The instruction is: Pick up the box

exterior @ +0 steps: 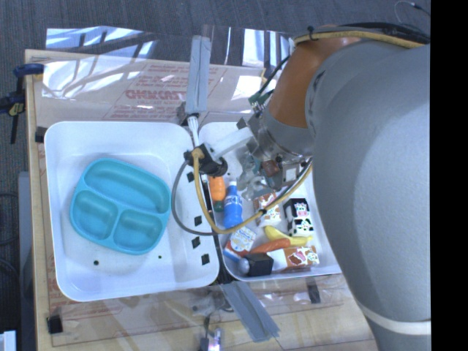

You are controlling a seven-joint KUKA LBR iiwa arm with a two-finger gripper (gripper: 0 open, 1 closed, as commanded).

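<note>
The right bin [330, 268] holds a pile of small items. A black-and-white patterned box [298, 216] lies near its right wall. A red-and-white box [302, 257] sits below it at the front edge. My gripper [259, 170] hangs over the upper middle of this bin, up and left of both boxes, with the grey arm and orange band [292, 86] above it. Cables and the wrist hide much of the gripper. I see nothing held in it.
Around the boxes lie a blue bottle [232, 207], an orange item [217, 189], a yellow banana [276, 234], an orange carrot [267, 246] and a black object [257, 264]. The left bin [62, 145] holds a blue divided plate [121, 205]. Black cable [191, 196] loops over the divider.
</note>
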